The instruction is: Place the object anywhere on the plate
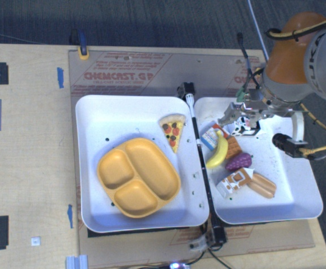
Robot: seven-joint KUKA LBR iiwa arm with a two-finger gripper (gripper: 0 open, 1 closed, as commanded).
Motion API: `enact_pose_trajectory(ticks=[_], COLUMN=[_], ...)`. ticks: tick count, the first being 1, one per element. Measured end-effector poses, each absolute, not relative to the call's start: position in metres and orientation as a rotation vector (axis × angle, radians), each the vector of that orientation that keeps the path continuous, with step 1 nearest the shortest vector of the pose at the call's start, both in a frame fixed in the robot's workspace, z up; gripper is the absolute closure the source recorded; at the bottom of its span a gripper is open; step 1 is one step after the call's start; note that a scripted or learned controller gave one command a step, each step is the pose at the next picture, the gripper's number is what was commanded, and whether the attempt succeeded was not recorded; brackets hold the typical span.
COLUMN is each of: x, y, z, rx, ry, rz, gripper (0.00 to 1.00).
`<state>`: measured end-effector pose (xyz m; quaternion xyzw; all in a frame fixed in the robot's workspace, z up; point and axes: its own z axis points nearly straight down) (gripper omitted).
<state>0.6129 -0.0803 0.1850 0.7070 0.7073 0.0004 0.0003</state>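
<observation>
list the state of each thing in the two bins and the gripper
plate: upright in the left bin, nothing on it
pizza slice: flat, beside the plate, off it
banana: lying in the right bin
grapes: against the banana
hot dog: lying flat
gripper: low over the right bin's pile

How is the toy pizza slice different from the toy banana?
The pizza slice is flat and triangular, dotted with red toppings; the banana is curved and plain yellow. The pizza slice lies alone beside the yellow plate in the left bin; the banana crowds among other toys in the right bin. Both are toy food.
</observation>
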Motion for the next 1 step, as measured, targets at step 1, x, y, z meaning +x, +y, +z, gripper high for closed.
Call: enact_pose_trajectory(ticks=[1], x=[0.6129], y=[-0.0803], z=[0.185], rx=[2.221], ry=[2.222], rz=[0.001], gripper=[0.0])
